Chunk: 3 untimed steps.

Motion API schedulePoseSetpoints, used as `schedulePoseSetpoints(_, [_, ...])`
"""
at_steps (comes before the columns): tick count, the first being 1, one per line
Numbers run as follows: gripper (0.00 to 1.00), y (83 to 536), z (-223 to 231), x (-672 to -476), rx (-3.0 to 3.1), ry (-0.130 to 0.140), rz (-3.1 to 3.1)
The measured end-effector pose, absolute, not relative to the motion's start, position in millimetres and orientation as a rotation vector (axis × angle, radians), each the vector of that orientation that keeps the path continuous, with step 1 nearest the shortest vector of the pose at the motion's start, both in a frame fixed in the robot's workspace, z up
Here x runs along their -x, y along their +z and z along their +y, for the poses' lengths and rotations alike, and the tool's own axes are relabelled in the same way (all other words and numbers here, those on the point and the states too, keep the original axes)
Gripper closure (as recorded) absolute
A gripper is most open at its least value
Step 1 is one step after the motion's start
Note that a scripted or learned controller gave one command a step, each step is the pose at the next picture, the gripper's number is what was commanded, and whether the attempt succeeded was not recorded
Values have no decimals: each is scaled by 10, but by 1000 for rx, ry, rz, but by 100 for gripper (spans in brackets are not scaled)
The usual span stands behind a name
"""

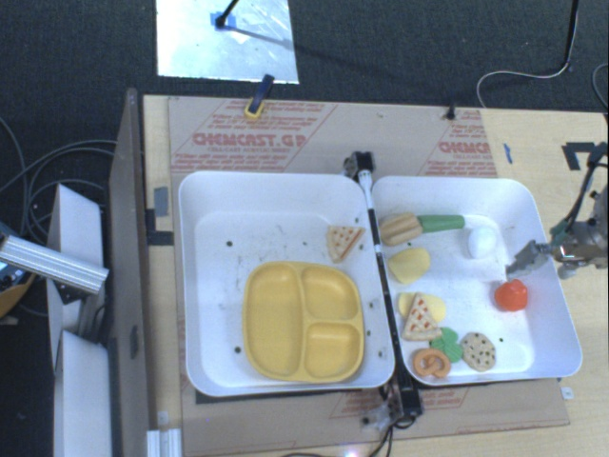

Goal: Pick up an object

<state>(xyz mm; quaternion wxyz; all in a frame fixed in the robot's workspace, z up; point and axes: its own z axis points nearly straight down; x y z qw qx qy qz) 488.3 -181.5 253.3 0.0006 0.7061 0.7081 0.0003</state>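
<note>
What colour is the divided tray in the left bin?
Yellow, plain; the divided tray shows in the camera view.

Arm [585,241] cut off at the right edge, its fingers too blurred to read.

Gripper [529,255] low at right edge

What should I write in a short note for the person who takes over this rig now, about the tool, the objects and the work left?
Tool: at the right bin's right edge, just above the red ball; nothing visible between its fingers, and open or shut is unclear.
Right bin: corn dog, green piece, white ball, yellow piece, pizza slice, pretzel, cookie.
Left bin: yellow divided tray, another pizza slice.
Done: nothing lifted.
Left: grasp one object, probably the red ball, and lift.
</note>
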Motion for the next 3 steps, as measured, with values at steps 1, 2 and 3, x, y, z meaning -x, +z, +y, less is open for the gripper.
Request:
schedulePoseSetpoints(1, [0, 1484, -2050, -5091, -2222, -3, 2224])
schedulePoseSetpoints(2, [0, 959, -2062, -5363, -2217, 0, 2226])
schedulePoseSetpoints(3, [0, 839, -2065, -5109, -2222, -1, 2223])
